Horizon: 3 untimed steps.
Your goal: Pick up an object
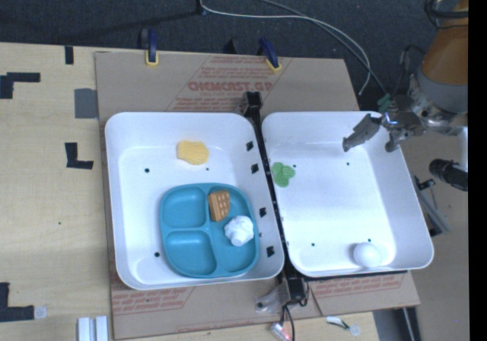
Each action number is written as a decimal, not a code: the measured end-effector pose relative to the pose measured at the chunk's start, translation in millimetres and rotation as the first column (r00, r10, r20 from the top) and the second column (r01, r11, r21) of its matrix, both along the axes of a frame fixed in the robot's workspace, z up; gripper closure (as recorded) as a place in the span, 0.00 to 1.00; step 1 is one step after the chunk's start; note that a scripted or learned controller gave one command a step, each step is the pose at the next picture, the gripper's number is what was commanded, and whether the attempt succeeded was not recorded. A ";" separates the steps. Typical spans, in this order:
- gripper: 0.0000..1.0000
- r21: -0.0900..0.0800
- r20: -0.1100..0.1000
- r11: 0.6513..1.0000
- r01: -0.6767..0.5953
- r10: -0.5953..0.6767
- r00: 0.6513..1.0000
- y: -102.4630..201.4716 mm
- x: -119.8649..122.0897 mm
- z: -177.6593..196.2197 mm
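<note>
Hand (374, 134) above the upper right corner of the right bin (396, 202), fingers spread apart, nothing between them. One finger (358, 135) angled down-left over the bin's white floor, the other near the rim. Grey arm with orange band (449, 58) entering from the right edge.

Inside the right bin: green lumpy object (283, 173) close against the left wall, well apart from the hand; white ball (367, 254) near the lower right corner.

Inside the left bin (122, 180): yellow object (192, 152) on the bare floor toward the top; blue divided tray (186, 248) lower down, holding a tan waffle-like piece (219, 205) in its upper right compartment and a white crumpled object (239, 231) just below that, overlapping the tray's divider.

Both bins side by side on a cardboard sheet (221, 81) clamped to the worktop (46, 202).
</note>
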State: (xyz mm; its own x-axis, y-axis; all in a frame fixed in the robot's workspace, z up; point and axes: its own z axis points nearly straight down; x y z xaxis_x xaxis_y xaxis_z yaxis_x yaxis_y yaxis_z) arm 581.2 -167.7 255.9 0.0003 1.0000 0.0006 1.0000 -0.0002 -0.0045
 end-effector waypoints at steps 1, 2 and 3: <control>0.00 -0.001 0.004 1.000 -0.001 0.001 1.000 0.1 0.8 2.2; 0.00 0.000 -0.001 1.000 0.000 0.000 1.000 -2.7 -5.4 -58.7; 0.00 0.000 -0.001 1.000 0.000 0.000 1.000 -12.4 -6.6 -114.1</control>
